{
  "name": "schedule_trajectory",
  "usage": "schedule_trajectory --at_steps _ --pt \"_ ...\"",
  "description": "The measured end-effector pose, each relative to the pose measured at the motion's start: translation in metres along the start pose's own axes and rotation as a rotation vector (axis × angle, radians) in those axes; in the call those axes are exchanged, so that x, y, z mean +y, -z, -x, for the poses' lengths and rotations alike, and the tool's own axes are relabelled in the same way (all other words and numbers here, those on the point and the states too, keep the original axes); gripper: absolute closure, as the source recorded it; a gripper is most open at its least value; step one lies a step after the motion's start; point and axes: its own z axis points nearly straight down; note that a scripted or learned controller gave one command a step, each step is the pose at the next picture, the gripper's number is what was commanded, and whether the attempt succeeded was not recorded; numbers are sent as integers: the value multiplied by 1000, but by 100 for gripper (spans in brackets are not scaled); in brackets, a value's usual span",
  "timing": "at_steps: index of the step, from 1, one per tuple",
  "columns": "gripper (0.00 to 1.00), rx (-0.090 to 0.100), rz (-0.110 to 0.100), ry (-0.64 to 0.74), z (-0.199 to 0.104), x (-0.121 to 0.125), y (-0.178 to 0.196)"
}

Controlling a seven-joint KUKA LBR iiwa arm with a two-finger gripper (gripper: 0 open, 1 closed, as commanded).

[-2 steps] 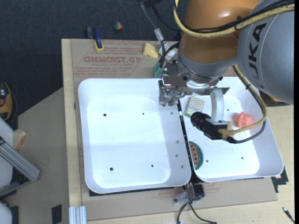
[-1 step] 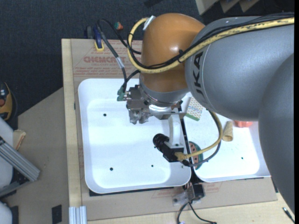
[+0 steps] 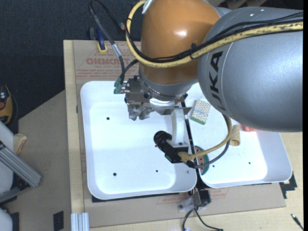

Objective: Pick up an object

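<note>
My gripper hangs low over the far part of the left bin, under the big orange wrist band. I see nothing between it and the white floor below. In the right bin, a small box with a pale green dotted pattern lies near the far left corner, right of the gripper. A tan tube-like piece lies further right, partly under the arm. A sliver of something red peeks out beside it, mostly hidden by the arm.
The grey arm covers most of the right bin's far half. A small green and dark thing sits at the divider between the bins near the front. The bins rest on a brown board with red lettering.
</note>
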Motion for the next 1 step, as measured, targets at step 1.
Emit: schedule_trajectory --at_steps 1 --pt "100 -5 -13 -2 -11 -24 -38"
